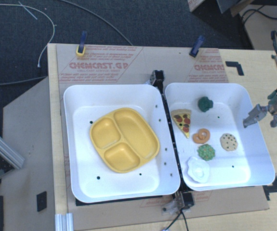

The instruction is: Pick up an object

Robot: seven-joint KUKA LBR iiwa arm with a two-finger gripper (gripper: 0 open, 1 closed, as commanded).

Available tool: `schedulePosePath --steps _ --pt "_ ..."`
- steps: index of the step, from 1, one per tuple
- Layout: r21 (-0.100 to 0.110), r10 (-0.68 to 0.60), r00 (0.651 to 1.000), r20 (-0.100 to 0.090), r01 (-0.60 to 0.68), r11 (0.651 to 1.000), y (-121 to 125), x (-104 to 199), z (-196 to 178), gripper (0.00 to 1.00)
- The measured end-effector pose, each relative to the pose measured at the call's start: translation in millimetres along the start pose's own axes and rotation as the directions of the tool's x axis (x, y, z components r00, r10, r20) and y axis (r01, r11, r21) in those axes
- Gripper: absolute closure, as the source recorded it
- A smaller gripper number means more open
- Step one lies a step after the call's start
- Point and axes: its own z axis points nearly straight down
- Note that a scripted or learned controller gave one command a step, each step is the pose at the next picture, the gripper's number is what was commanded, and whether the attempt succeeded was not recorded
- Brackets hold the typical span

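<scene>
Objects for picking lie in the right white bin (pixel 258 172). A dark green round broccoli-like toy (pixel 205 104) sits in the far part of this bin. Nearer the divider lies a triangular pizza slice toy with red dots (pixel 182 121), its point directed toward the near side. Just beside its point is an orange ring-shaped toy, like a small pretzel or donut (pixel 201 136). To the right of the ring, apart from it, lies a pale round cookie with dark chips (pixel 229 142). Below the ring, very close to it, is a light green bumpy round toy (pixel 206 152). A white soft-looking lump (pixel 198 170) rests at the near side, close to the bin's wall and just under the light green toy.

The left white bin (pixel 75 129) holds a yellow plastic tray with three compartments (pixel 124 139), turned at a slant in the middle of the bin.

The grey two-finger gripper (pixel 265 119) is at the right edge of the right bin, above its rim, well apart from all the toys. Its two fingers look spread apart, with nothing between them.

Two blue clamps (pixel 83 43) hold the cardboard sheet with red printed letters (pixel 104 64) at the far edge of the bench.
</scene>
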Motion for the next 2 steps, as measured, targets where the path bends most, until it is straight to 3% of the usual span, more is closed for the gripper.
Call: schedulePosePath --steps 1,2 --pt "-0.013 -0.004 1.0 0.003 0.004 1.0 2 1 -7 0.0" --pt "-0.01 -0.004 1.0 0.002 0.004 1.0 7 -2 36 0.0"
